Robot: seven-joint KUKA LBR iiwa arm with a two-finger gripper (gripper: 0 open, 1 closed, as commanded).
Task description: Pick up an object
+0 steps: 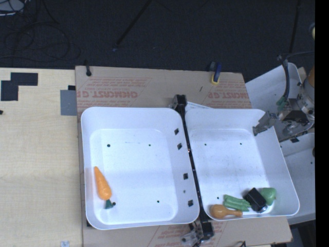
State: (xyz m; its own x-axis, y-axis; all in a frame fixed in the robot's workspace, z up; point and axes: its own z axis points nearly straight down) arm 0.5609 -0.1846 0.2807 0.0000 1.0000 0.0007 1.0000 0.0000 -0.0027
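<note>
In the left bin (128, 118), an orange toy carrot (102, 183) lies near the front left corner. The right bin (234, 138) holds a cluster at its front right: green pea pods (236, 203), a black block (255, 199), a green piece (269, 193) and a tan pear-shaped toy (224, 211). My gripper (272, 121) hovers over the right bin's far right rim, well behind that cluster. Nothing shows in its grasp.
Both bins rest on a cardboard sheet (154, 89) on the wooden bench. A black divider strip (187, 158) runs between them. A blue and yellow clip (216, 73) sits at the cardboard's far edge. White sheeting (303, 189) lies to the right.
</note>
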